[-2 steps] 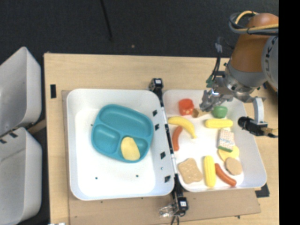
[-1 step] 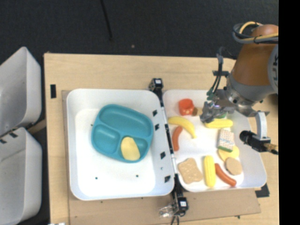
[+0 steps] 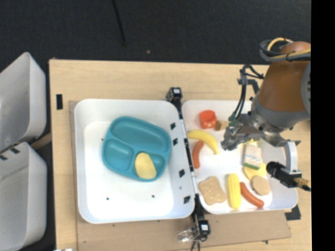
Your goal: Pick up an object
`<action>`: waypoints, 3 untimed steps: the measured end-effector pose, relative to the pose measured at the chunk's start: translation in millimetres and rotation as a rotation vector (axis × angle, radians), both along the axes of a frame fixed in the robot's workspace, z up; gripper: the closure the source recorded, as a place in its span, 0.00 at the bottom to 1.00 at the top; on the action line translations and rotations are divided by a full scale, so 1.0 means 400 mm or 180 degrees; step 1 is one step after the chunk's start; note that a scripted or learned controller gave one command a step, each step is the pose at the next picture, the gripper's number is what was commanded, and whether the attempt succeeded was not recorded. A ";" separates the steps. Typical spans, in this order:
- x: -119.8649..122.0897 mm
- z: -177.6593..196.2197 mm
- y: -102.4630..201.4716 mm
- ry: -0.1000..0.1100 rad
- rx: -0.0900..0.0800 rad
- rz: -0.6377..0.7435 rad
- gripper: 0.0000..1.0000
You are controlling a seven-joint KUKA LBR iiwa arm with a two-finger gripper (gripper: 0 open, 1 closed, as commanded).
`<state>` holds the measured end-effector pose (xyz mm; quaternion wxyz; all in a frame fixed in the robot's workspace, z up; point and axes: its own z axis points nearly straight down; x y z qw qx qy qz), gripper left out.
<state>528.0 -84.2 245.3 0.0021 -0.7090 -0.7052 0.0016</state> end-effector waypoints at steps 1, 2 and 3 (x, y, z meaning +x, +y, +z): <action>-0.069 0.003 -0.002 -0.0003 -0.0001 0.0011 1.00; -0.089 -0.007 -0.001 -0.0002 -0.0002 0.0004 1.00; -0.070 0.006 0.006 -0.0007 -0.0003 0.0031 1.00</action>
